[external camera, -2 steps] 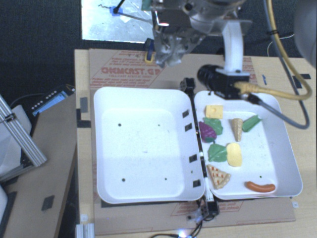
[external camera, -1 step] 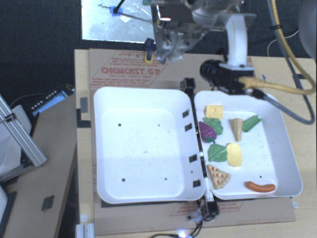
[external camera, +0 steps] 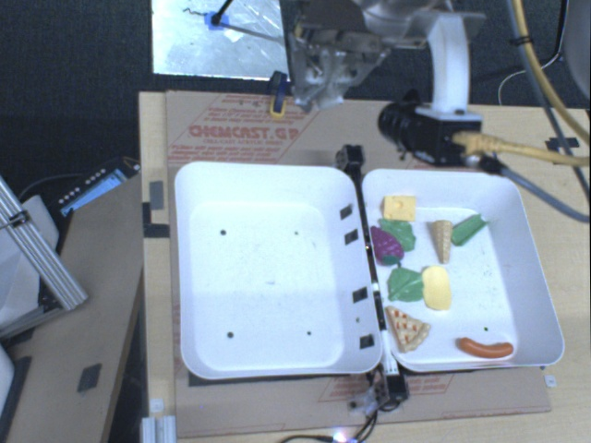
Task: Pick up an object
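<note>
White plastic bins [external camera: 268,178] sat side by side; we saw toy foods [external camera: 423,282] lying in the right one. Our gripper [external camera: 309,90] hung above the bench's far edge, grip state unclear.

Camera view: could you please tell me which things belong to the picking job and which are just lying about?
Job:
gripper
cheese wedge
purple vegetable
cone
green leaf
lemon
pizza slice
sausage

Lying about:
cardboard sheet
yellow cable
</note>
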You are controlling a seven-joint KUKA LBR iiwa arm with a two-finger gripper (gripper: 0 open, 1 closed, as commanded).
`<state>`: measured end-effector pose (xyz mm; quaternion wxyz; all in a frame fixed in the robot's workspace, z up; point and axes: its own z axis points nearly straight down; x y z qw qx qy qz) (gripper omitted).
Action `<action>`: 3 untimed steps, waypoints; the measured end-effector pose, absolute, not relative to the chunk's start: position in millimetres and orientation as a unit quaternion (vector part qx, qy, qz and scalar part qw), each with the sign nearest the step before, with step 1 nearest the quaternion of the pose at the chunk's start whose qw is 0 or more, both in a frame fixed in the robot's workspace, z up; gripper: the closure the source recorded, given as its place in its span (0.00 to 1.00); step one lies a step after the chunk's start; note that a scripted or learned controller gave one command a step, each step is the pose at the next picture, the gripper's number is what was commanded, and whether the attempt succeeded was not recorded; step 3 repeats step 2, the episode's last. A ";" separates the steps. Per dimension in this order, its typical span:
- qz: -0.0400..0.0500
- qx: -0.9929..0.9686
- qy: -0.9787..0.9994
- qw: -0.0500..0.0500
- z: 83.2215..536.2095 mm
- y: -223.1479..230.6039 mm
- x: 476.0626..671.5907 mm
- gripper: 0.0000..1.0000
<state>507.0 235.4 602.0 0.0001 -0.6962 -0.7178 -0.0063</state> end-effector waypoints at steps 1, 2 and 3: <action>-0.007 -0.695 -0.719 0.000 613.3 235.6 507.0 1.00; -0.008 -0.694 -0.720 0.000 624.3 235.6 507.1 1.00; -0.008 -0.694 -0.720 0.000 624.3 235.6 507.1 1.00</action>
